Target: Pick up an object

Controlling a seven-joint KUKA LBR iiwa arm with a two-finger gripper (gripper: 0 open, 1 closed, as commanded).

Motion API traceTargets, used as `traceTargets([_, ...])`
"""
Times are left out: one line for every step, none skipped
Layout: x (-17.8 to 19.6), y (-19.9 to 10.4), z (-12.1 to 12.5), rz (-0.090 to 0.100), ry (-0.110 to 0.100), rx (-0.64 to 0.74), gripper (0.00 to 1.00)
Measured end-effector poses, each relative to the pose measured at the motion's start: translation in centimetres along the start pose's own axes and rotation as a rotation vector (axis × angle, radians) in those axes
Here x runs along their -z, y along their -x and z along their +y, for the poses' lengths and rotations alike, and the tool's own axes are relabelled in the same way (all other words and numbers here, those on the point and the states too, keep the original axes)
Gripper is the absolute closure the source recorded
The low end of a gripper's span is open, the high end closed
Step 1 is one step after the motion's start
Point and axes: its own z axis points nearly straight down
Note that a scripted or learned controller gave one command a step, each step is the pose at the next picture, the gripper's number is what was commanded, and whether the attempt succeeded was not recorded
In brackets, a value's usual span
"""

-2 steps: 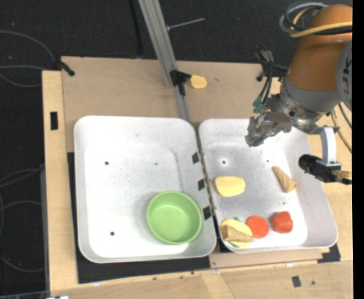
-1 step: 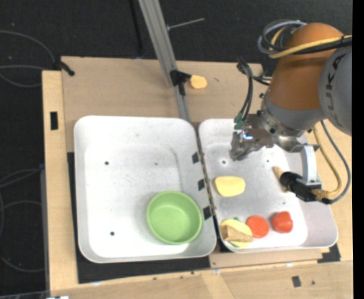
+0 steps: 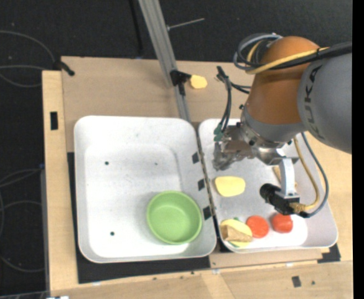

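You are looking at two white bins (image 3: 88,167), one green bowl (image 3: 173,217), two red items (image 3: 257,226), two yellow pieces (image 3: 229,186), and one tan-and-yellow piece (image 3: 236,232).

bench (image 3: 107,86) | metal pole (image 3: 160,36) (slanted) | small yellow piece (image 3: 198,81) beside pole

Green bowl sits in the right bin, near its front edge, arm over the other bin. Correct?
Not quite. The camera view shows the green bowl in the left bin, near its front edge. The arm hangs over the right bin, where a yellow piece and two red-orange pieces lie.
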Motion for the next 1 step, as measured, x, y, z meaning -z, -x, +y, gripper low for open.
traceTargets([-0.29,-5.09,-2.57,0.002,0.0,0.003,1.0])
